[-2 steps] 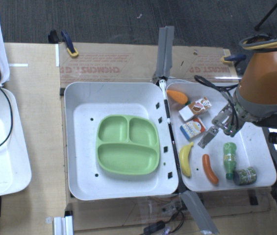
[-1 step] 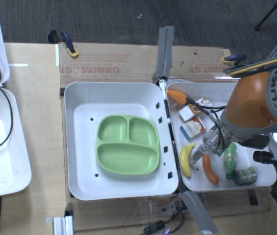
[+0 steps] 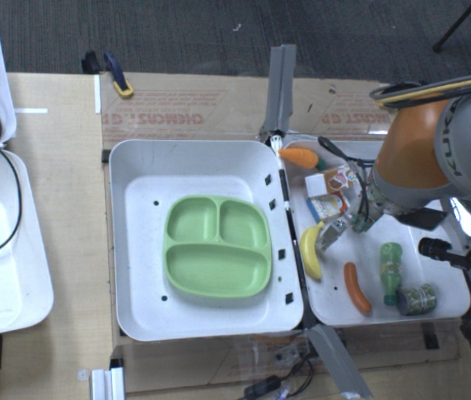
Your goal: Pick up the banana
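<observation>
Left bin (image 3: 127, 223) carries a green divided plate (image 3: 217, 247), well apart from anything I need. Moving right across the shared wall, the banana (image 3: 310, 251) lies in the right bin (image 3: 460, 294), hard against its left wall, long axis running roughly top to bottom of the camera view. My gripper (image 3: 332, 235) sits just beside the banana's upper right, near or touching its flank; the banana is not between my fingers, so I hold nothing. How far the fingers are spread I cannot tell, as the metal blurs together at that spot. Risks, as I judge them: the bin wall leaves little room for a finger on the banana's left side, so a close could pinch only the near edge, or push the fruit against the wall and let it roll out. The snack packets (image 3: 328, 194) just above the gripper could catch a finger or be dragged along. Further right, the red sausage (image 3: 357, 288) lies near the banana's lower end and could be nudged if I come in too low. The carrot (image 3: 300, 157), green bottle (image 3: 390, 272) and small can (image 3: 418, 300) lie clear of the approach. My orange-banded wrist (image 3: 414, 152) overhangs the bin's upper right.
</observation>
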